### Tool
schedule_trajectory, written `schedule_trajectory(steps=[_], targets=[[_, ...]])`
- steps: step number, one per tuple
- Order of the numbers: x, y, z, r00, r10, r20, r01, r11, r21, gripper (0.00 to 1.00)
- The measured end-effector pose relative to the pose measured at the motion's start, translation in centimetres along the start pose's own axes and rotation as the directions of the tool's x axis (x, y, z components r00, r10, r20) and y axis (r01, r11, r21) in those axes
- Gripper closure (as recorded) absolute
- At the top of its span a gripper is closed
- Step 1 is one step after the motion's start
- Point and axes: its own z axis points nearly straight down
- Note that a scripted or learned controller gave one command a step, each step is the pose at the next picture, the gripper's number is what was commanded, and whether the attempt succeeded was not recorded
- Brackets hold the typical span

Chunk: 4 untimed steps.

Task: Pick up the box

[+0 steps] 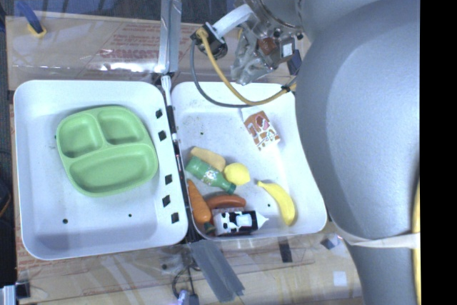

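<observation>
Nearest the camera, a black-and-white carton point(235, 222) is lying among toy foods in the right bin point(303, 153). Farther back, the box point(260, 130) is lying apart, looking light and stiff, graspable across its narrow sides. Beyond the far rim, the gripper point(250, 68) is hovering, its opening impossible to judge.

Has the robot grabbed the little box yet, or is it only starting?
Nothing looks done yet. The box lies on the floor of the right bin, apart from the toy food near the front. The gripper hangs above the bin's back edge, with nothing seen between its fingers. Left to do: come down over the box, grip it and lift it.
</observation>
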Motion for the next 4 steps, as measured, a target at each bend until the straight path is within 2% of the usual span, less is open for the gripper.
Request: schedule_trajectory(steps=[1, 2, 3, 4], targets=[[-2.6, 1.7, 7.9, 1.000, -0.019, 0.005, 0.019, 1.000, 0.004, 1.00], [-10.4, 2.3, 9.4, 1.000, -0.031, 0.004, 0.031, 1.000, 0.003, 1.00], [-11.7, 5.8, 21.4, 0.990, 0.144, 0.005, -0.144, 0.990, 0.004, 1.00], [-3.5, -1.0, 10.6, 1.000, -0.019, 0.001, 0.019, 1.000, 0.003, 1.00]])
